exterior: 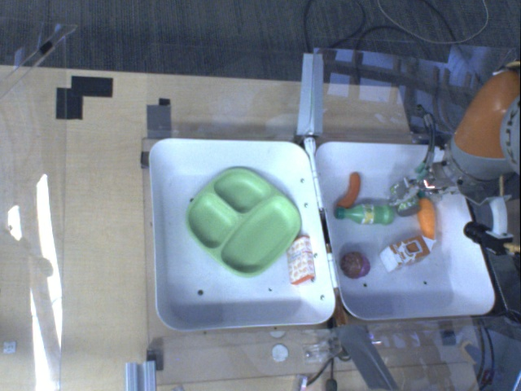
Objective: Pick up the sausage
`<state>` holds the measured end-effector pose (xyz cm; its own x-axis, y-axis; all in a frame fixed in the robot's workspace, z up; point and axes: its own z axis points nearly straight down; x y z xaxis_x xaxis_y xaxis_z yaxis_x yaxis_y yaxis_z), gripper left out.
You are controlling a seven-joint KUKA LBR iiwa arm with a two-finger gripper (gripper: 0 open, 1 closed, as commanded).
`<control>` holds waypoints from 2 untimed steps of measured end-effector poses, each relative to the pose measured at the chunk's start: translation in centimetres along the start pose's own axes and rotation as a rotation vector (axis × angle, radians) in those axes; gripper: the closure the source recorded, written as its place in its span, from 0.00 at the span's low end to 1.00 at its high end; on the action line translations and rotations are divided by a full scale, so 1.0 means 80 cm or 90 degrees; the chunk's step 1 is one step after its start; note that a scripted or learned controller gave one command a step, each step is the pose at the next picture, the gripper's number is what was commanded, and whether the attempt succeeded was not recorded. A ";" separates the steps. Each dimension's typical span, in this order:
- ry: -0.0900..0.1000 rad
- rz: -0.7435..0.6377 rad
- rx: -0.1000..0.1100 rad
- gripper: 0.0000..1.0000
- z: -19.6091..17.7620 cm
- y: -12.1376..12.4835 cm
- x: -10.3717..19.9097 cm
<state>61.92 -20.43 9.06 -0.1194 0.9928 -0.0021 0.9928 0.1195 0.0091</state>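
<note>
1. Over on the right side of the bench, the right-hand shallow white bin [456,300] holds everything that matters. The small curved orange-red sausage [351,189] lies near its upper left, just above the green plastic bottle with a yellow label [366,214], which lies on its side.

2. At the same bin's upper right, the grey arm with its orange band [488,129] reaches in, and the two-finger gripper [409,189] hangs low above the bottle's right end, close beside the orange carrot-shaped piece [426,217]. The sausage sits clear of it, off to the left.

3. What could go wrong, as I judge it: the gripper is nearer the bottle and the carrot than the sausage, so a descent from here would likely close on the wrong thing or on nothing.

4. The sausage and bottle lie just beside each other. A finger landing between them could shove the bottle, roll the sausage toward the bin wall, or pinch both.

5. The sausage is rounded and curved, so I expect an off-centre grip would squeeze it out sideways.

6. Further down, the dark purple round fruit [354,264] and the small brown-and-white carton [405,252] look far enough away to stay out of trouble.

7. As for the jaws, from where I stand I cannot tell how far apart they are; the metal tip is a blurred tangle. Nothing visibly sits between them.

8. The left bin [175,300], with the green divided plate [243,221] and a small red-and-white packet [302,260], is not involved.
</note>
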 end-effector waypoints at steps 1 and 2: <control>-0.001 -0.002 -0.006 1.00 -0.017 0.004 0.000; 0.000 0.075 -0.001 1.00 -0.137 0.040 0.086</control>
